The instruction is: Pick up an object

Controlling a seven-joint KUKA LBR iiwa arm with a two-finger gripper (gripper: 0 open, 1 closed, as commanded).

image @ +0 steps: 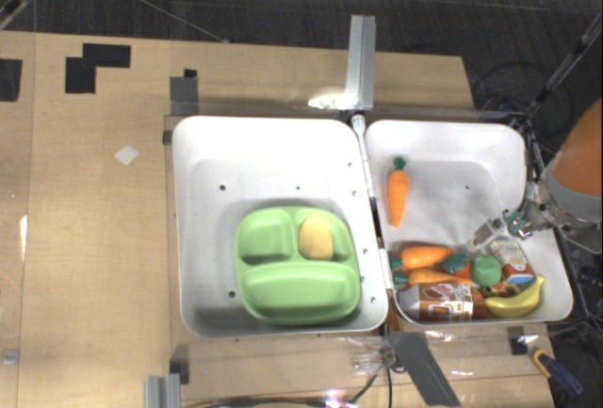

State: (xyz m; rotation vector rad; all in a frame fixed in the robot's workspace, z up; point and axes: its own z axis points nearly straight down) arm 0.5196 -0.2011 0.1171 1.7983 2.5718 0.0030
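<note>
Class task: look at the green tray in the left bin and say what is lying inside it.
A yellow fruit sits in the green tray's upper-right compartment. Whatever lies under the tray is covered.

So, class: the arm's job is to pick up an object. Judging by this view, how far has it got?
Done: the gripper has reached into the right bin, near the cluster holding the banana. In hand: nothing visible between its fingers. Left: grasping and lifting an item. The carrot lies apart, and the yellow object sits in the green tray.
</note>
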